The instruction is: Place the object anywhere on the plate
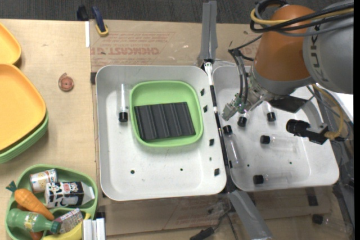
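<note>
A grey-and-orange robot arm (pixel 281 48) lowers its claw (pixel 235 107) into the right bin (pixel 315 174), beside the left bin's green plate (pixel 163 93), which carries a dark ridged slab (pixel 165 121). Whether the claw grips anything cannot be told; a clear tube (pixel 122 101) lies beside the plate.

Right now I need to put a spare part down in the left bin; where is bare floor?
The left white bin has a bare strip below the square green plate. The plate carries a dark ribbed slab; a clear syringe crowds the plate's left.
</note>
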### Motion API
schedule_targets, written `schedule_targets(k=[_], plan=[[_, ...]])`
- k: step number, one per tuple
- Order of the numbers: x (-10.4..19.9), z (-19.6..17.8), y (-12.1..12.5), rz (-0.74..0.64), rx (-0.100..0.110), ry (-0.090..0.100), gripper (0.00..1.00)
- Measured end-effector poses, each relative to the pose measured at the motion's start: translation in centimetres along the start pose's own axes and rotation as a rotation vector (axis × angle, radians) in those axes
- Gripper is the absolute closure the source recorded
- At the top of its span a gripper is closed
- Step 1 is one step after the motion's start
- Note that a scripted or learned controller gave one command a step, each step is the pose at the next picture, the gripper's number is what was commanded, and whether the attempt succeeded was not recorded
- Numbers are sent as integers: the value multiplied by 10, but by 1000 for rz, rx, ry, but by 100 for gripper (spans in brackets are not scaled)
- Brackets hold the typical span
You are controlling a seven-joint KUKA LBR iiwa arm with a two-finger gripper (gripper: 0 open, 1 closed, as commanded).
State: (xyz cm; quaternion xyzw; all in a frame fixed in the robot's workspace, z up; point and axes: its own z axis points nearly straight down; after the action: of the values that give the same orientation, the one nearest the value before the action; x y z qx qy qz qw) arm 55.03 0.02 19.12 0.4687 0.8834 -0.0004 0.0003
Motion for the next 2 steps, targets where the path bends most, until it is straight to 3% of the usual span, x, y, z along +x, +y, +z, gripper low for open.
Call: schedule_targets(k=[1, 2], plan=[[0, 0, 0, 0, 0, 0, 0], [-82, 0, 38, -23, 0, -1, 0]])
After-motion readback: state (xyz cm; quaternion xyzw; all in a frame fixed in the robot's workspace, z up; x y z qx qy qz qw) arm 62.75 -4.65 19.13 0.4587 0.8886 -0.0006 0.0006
